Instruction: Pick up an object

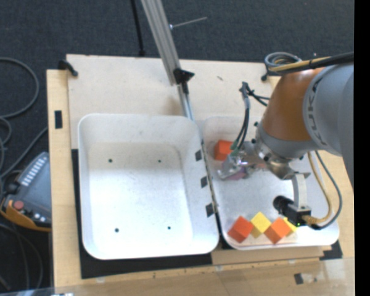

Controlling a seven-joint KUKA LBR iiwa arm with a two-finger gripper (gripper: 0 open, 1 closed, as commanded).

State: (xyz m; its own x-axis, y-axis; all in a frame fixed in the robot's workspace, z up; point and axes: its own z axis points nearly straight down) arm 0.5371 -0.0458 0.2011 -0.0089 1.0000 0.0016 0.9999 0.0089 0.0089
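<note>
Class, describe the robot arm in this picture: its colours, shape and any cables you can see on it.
The arm is a thick, rounded grey cylinder with a broad orange band above the wrist. Dark cables run alongside it, and a yellowish cable loops down its near side. The gripper is small and metallic.

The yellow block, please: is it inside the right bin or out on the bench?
Inside: the yellow block lies on the right bin floor between two orange blocks.
</note>
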